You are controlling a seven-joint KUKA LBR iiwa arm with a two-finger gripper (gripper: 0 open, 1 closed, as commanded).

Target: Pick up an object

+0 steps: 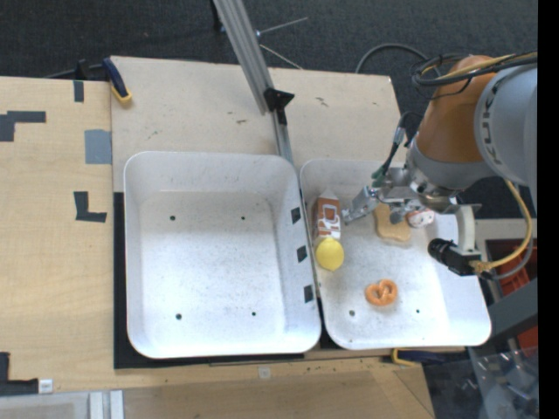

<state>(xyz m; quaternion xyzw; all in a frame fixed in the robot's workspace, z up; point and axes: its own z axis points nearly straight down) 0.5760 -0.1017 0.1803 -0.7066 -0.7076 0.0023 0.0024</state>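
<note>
while the arm [476,125] leans in from the right, its tool [377,201] sits low in the right bin [454,321], beside a tan block [392,226]; can't tell if the tool is apart or together. w/ it in that bin: brown packet [327,217] and yellow lemon [329,254] by the left wall, orange pretzel [382,292] nearer the front. left bin [148,260] alongside on the bench [52,190].

The grey arm [511,112] with its orange band [450,112] reaches in from the right, wrist bent downward and leftward, the end effector [371,201] hanging low, its metal tip angled toward the left
</note>
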